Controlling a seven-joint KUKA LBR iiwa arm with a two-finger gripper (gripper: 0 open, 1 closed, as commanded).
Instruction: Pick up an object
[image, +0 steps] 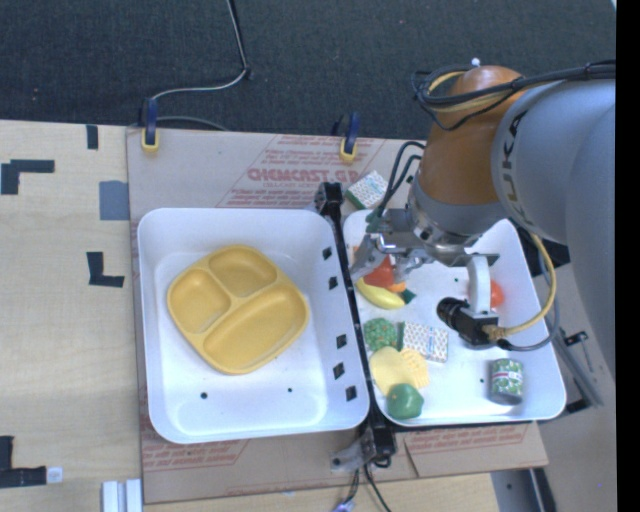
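The gripper hangs low over the right bin, presumably lining up a grab. The yellow banana lies just beneath it, a green ball farther below.

We see a brown cardboard sheet lying on a light wooden bench. Two yellow clamps hold the sheet, up and left of the pincer. Dark carpet lies beyond, crossed by a thin cable.

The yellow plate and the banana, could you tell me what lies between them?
In the camera view, the bins' adjoining white walls lie between the yellow plate and the banana.
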